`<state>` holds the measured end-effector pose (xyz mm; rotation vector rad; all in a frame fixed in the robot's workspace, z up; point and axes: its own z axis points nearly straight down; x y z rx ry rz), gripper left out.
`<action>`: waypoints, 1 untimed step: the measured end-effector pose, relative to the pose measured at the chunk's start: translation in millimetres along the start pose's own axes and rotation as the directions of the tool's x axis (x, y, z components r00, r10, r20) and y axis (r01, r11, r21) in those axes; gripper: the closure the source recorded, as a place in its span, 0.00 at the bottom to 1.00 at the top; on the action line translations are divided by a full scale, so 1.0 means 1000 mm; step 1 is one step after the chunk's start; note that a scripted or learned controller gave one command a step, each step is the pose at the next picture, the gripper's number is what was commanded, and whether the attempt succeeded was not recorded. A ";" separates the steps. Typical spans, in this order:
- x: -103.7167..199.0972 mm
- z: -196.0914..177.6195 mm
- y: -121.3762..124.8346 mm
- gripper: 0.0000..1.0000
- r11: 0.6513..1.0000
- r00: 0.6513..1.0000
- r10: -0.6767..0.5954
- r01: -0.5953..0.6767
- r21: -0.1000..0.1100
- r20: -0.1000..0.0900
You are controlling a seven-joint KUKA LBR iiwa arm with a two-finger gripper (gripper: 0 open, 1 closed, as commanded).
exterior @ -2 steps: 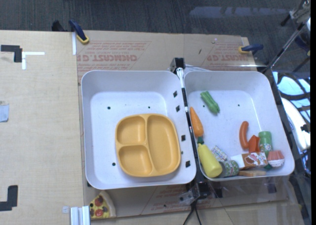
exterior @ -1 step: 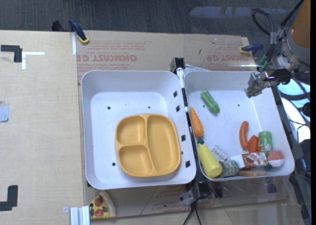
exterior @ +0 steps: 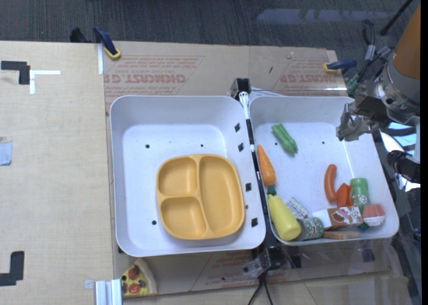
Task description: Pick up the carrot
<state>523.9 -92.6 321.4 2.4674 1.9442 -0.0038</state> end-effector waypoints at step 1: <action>0.037 0.084 -0.056 1.00 0.988 0.988 0.153 -0.153 0.002 0.000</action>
